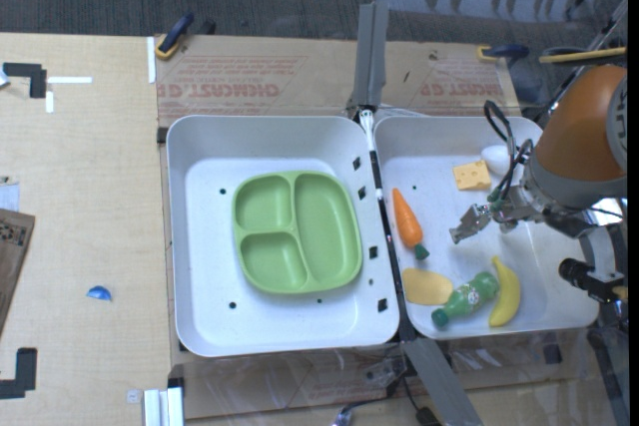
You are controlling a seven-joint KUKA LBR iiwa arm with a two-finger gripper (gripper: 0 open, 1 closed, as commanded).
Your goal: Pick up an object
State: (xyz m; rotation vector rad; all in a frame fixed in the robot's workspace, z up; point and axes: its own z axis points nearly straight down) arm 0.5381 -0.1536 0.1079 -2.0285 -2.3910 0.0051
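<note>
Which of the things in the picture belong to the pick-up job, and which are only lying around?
For the job:
gripper, over the right bin
carrot
banana
green bottle
cheese
egg
yellow piece

Lying about:
green tray in the left bin
blue clamp
small blue thing

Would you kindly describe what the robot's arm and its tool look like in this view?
The arm is a rounded body with a broad orange band over a grey wrist section. Black cables loop beside it. The tool is small, metallic grey, on a silver bracket.
</note>
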